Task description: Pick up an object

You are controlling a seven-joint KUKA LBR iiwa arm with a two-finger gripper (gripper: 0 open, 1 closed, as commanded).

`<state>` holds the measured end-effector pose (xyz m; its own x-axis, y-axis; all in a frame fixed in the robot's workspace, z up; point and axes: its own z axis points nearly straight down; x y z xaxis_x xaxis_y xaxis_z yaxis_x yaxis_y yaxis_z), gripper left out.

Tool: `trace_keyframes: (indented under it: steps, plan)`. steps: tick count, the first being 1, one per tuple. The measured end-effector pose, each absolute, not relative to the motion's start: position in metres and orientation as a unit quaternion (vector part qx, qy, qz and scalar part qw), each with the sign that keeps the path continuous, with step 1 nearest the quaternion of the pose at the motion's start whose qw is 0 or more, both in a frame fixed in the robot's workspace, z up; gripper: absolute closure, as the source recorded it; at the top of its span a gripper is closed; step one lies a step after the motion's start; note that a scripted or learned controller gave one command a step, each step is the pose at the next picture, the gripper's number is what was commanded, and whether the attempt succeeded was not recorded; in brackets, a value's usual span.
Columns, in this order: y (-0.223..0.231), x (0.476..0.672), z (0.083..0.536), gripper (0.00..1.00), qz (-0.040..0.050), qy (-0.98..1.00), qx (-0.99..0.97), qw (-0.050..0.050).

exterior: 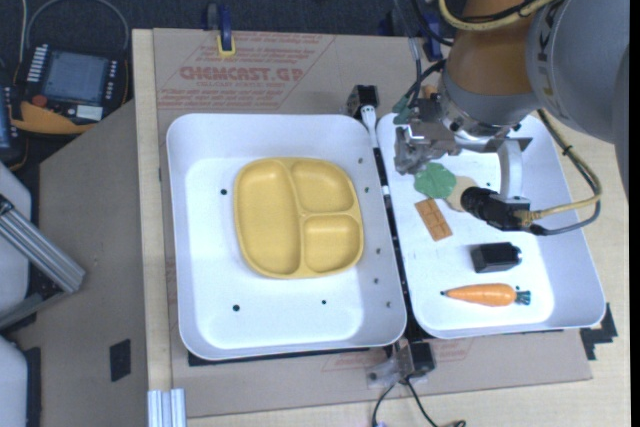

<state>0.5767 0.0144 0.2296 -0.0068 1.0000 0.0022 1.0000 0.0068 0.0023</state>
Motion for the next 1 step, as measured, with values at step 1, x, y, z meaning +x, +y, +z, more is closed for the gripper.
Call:
trace_keyframes:
  steps: [1]
  plan:
    - [0.0632, 0.5723, 0.2232, 1.0, -0.0002, 0.709, 0.705, -0.002]
